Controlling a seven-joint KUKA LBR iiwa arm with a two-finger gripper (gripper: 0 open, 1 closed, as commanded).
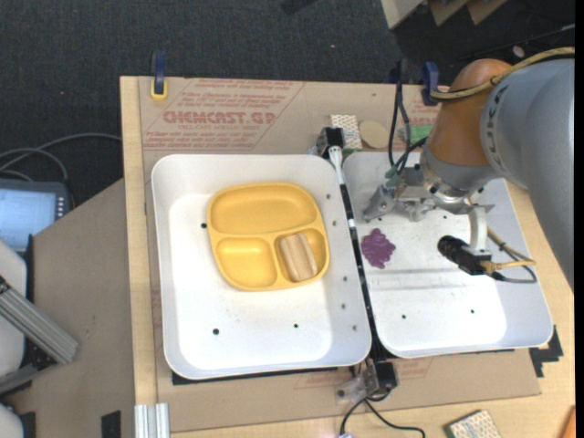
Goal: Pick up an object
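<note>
The claw (394, 204) hangs low over the upper left part of the right bin (438, 318). Whether it is released or clenched cannot be told from this slant, and nothing is seen gripped in it. Just beside it, at about seven o'clock, a purple lump (377, 247), perhaps soft and crumpled, lies on the bin floor. Well off at nine o'clock, in the left bin (182, 245), sits a yellow divided plate (265, 213). A tan block (297, 255) rests in the plate's four o'clock compartment.
</note>
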